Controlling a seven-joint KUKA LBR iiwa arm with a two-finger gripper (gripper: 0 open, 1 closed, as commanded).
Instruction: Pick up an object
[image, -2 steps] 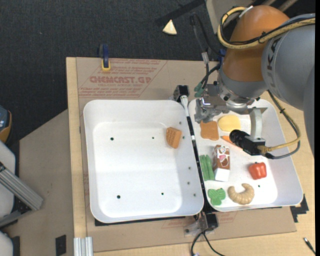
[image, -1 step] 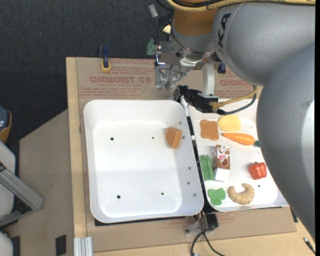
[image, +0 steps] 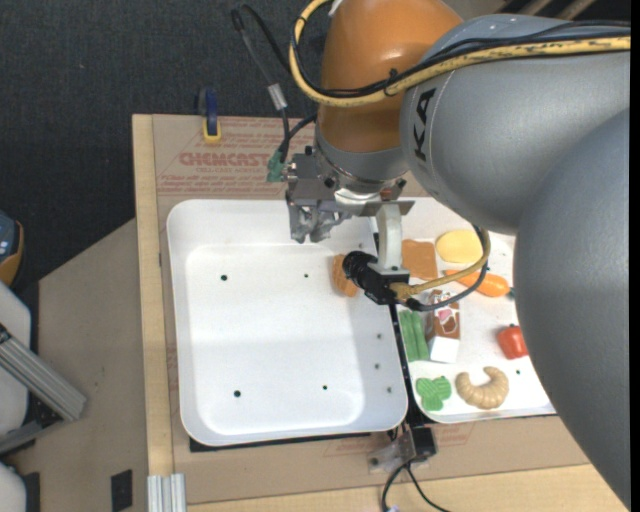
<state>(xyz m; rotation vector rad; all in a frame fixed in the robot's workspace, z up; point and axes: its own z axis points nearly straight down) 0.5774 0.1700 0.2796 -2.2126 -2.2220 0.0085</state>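
The gripper (image: 312, 228) is hanging over the far part of the left bin (image: 260, 340), toward the bin's 1 o'clock corner, and whether it is released or clenched cannot be told from this slant; nothing is showing in its grasp. An orange-brown piece (image: 345, 283) is lying near it at about 4 o'clock, apart from it, on the floor of the left bin close against the bin's right wall and partly hidden by robot hardware. Further out, the rest of the things are sitting in the right bin (image: 478, 335). A tan square slab (image: 421, 260) is lying at 3 o'clock of the orange-brown piece, with a yellow disc (image: 459, 246) just beside it toward 2 o'clock. An orange thing (image: 493, 286) is resting further along at 3 o'clock, half under the arm (image: 520, 150). A green strip (image: 413, 337) is running along that bin's left wall, with a brown-and-white block (image: 446, 322) and a white block (image: 444, 350) just beside it. A red thing (image: 512, 343) is lying at the 3 o'clock side, a croissant (image: 483, 388) toward 5 o'clock, and a leafy green piece (image: 433, 391) near the 7 o'clock corner. Both bins are sitting on a brown worktop (image: 150, 300), with a blue clamp (image: 209, 112) gripping its far edge at 11 o'clock.
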